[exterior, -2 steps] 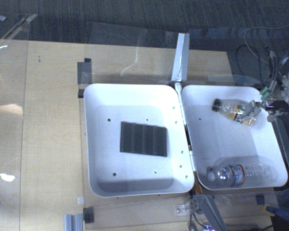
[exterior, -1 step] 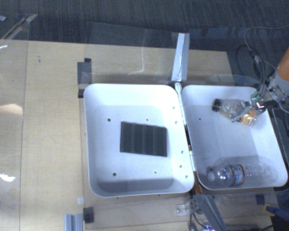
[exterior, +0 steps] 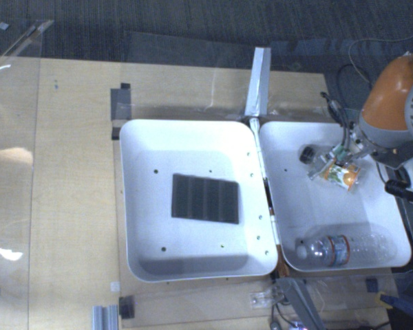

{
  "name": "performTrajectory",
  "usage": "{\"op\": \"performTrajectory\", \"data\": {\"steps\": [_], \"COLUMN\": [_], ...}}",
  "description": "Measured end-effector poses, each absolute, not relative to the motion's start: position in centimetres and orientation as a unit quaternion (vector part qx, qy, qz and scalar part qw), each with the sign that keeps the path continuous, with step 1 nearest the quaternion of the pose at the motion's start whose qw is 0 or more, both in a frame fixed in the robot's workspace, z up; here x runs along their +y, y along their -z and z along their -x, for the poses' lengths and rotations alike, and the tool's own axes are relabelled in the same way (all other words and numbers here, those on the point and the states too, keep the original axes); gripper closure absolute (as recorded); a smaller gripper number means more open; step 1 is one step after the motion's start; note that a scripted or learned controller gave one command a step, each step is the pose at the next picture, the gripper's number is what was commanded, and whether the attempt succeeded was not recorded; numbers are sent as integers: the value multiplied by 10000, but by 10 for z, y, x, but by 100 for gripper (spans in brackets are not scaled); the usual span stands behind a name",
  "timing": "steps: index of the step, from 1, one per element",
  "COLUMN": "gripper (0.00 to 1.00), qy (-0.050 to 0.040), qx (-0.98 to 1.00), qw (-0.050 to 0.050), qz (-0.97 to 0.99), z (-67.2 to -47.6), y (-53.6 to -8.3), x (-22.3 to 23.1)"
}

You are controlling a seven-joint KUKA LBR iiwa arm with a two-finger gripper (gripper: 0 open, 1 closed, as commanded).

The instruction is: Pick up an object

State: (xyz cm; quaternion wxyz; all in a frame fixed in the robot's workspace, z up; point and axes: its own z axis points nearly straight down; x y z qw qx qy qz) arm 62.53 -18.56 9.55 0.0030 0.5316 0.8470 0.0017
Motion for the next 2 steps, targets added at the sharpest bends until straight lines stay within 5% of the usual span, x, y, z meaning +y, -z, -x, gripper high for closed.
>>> {"op": "performTrajectory", "data": {"steps": [1,2], "gripper": [100,100], "qy": [-41,-21], "qx": [8468,8544], "qw": [81,35], "qz": [-5318,-5196], "z": [-629,-671], "y": [-110,-185], "x": [-185,-129]}}
